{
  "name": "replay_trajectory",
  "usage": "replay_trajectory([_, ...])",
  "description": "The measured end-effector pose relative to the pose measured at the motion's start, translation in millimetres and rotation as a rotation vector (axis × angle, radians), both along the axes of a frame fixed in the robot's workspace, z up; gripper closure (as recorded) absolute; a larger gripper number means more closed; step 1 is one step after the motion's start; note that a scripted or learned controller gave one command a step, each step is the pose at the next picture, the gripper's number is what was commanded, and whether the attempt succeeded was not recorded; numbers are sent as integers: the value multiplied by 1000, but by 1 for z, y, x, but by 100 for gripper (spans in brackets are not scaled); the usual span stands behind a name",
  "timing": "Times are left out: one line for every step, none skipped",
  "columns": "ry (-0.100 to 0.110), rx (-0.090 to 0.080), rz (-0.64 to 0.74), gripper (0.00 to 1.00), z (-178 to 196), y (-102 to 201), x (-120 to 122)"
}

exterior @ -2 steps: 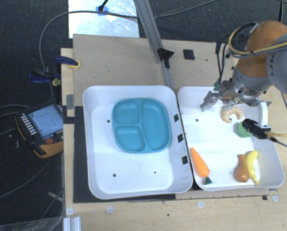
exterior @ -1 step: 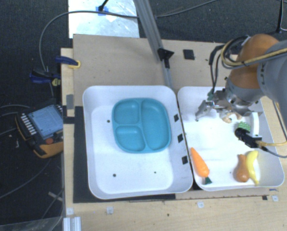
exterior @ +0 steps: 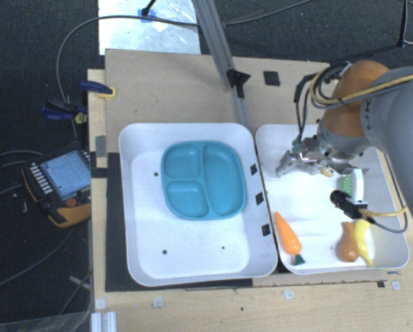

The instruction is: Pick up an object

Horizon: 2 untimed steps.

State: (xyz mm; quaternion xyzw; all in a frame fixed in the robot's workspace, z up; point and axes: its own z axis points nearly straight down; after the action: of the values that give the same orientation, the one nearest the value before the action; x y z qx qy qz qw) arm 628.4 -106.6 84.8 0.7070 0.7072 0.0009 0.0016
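In the left bin [exterior: 133, 254] a blue divided plate [exterior: 203, 178] lies flat in the back half, well away from anything I could lift, so I judge my work is in the right bin [exterior: 310, 213]. There the carrot [exterior: 286, 232] lies close against the left wall toward the front corner, its green end pointing at the front rim. My gripper [exterior: 289, 163] hangs over the back-left part of the same bin, above bare white floor and behind the carrot. I cannot tell how wide it stands (the wrist hides too much), and I see nothing held in it. That makes the carrot the nearest candidate, though the wall beside it leaves little room on that side. Further right, an orange-brown fruit [exterior: 346, 244] and a yellow banana [exterior: 362, 241] lie touching in the front-right corner, awkward to separate. A small green-and-white thing [exterior: 350, 183] lies along the right wall.
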Motion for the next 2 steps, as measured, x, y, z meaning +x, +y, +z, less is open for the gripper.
replay_trajectory([-3,5,3,100,14,2,2])
replay_trajectory([-5,0,4,100,78,1,8])
